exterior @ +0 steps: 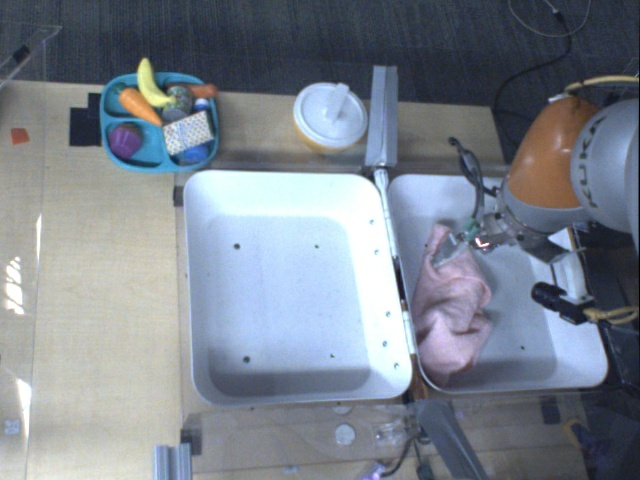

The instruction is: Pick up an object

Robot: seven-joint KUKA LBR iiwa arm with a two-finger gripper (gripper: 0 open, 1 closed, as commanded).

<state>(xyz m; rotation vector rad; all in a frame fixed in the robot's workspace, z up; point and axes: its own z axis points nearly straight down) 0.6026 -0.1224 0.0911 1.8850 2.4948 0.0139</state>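
Note:
A crumpled pink cloth (pixel 452 303) lies along the left side of the right bin (pixel 545 343), reaching from near the bin's middle down to its front corner. My gripper (pixel 462 240) sits low over the cloth's upper end and appears to touch the fabric there. The grey arm with its orange band (pixel 548 163) comes in from the right above the bin. The wrist hides the far right part of the bin.
The left bin (pixel 290 288) lies beside the right one, with a metal bar (pixel 380 118) rising between them at the back. A white lidded container (pixel 330 115) and a blue tray of toy food (pixel 160 120) stand behind the bins.

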